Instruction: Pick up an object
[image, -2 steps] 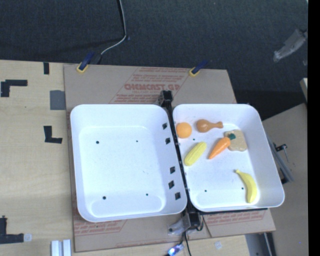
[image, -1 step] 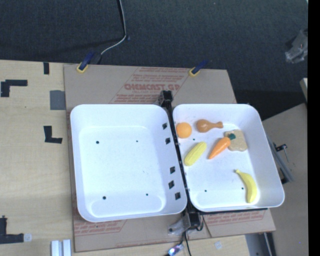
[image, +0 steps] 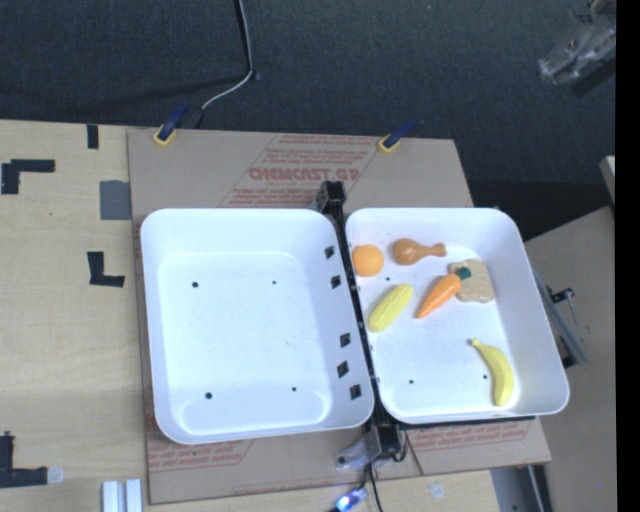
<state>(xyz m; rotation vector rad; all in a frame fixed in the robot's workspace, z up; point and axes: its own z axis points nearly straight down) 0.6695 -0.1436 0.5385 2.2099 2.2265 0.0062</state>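
Observation:
The right bin (image: 530, 300) holds several toy foods. An orange ball (image: 367, 260) lies near the divider, with a brown drumstick (image: 415, 250) to its right. A yellow corn cob (image: 390, 306) and an orange carrot (image: 438, 295) lie in the middle. A beige piece with a teal spot (image: 474, 281) touches the carrot's thick end. A yellow banana (image: 496, 372) rests near the front right corner. My gripper (image: 580, 50) is a grey blur at the top right, high above the dark floor and well clear of both bins.
The left bin (image: 160, 300) sits beside the right one on a brown board (image: 300, 170). Black clips (image: 345, 340) line the seam between the bins. A cable (image: 235, 85) runs across the dark floor behind.

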